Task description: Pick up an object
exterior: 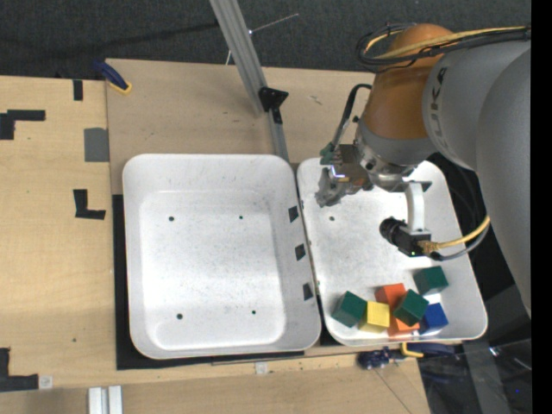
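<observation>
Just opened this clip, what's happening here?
A grey arm with an orange band reaches in from the right, its gripper over the far left part of the right bin. Nothing shows between its fingers. The coloured blocks sit clustered at that bin's near edge, well away from the gripper. The left bin sits beside it.

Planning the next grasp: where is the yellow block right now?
The yellow block lies in the right bin, near its front edge, between a green block and an orange block.
</observation>
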`<state>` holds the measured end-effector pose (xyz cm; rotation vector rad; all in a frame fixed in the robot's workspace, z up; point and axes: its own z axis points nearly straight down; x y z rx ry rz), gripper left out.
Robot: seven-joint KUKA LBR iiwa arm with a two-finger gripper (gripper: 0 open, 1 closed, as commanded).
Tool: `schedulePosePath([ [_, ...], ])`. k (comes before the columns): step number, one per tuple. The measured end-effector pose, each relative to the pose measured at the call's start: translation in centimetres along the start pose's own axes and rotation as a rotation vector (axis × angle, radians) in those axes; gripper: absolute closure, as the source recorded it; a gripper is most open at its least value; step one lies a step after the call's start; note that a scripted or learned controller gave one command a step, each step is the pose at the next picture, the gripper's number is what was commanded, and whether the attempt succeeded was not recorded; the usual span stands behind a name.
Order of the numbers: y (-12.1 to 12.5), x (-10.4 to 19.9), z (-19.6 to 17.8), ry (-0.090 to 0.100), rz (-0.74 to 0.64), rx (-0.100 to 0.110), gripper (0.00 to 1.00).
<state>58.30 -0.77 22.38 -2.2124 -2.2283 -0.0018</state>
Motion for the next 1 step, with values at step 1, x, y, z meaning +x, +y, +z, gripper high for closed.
schedulePosePath([
  [1, 0.64, 6.15, 0.61, 0.000, 0.000, 0.002, 1.00],
])
